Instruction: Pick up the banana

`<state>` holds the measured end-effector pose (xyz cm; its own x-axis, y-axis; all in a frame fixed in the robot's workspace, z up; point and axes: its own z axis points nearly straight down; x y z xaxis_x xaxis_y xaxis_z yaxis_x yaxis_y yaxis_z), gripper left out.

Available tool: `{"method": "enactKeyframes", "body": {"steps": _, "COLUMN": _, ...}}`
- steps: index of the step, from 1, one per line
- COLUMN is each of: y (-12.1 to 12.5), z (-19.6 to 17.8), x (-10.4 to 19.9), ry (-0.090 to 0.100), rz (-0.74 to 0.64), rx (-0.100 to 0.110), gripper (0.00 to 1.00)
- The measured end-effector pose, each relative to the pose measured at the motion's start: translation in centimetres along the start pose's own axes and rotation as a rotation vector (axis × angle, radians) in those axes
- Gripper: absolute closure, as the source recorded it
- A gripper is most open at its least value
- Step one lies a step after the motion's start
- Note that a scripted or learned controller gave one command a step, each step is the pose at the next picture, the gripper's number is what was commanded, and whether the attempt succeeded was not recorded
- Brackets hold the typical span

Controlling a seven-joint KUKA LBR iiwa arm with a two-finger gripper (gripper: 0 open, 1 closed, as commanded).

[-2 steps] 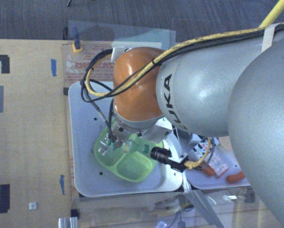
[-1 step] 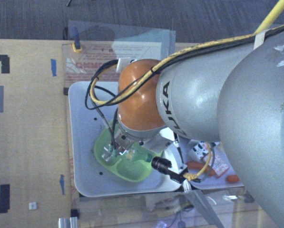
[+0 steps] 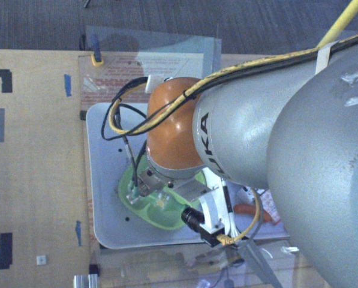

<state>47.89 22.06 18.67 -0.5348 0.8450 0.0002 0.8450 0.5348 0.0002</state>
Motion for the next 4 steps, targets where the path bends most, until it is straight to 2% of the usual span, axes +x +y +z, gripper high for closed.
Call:
{"method": "enactKeyframes", "body": {"steps": 1, "y": -0.4, "z": -1.5, "x": -0.7, "ry": -0.001, "rz": 0.179, "rx": -0.001, "gripper": 1.0}}
{"method": "enactKeyframes", "body": {"steps": 2, "y": -0.6, "z": -11.8, "x": -1.0, "ry": -0.001, "rz": -0.191, "rx": -0.002, "gripper": 1.0}}
{"method": "enactKeyframes", "body": {"steps": 3, "y": -0.4, "z": -1.9, "x": -0.6, "ry": 0.001, "rz": 0.221, "rx": 0.003, "gripper": 1.0}}
{"method": "enactKeyframes", "body": {"steps": 4, "y": 6.6, "z": 1.2, "x": -5.3, "ry": -0.001, "rz": 0.358, "rx": 0.0, "gripper": 1.0}}
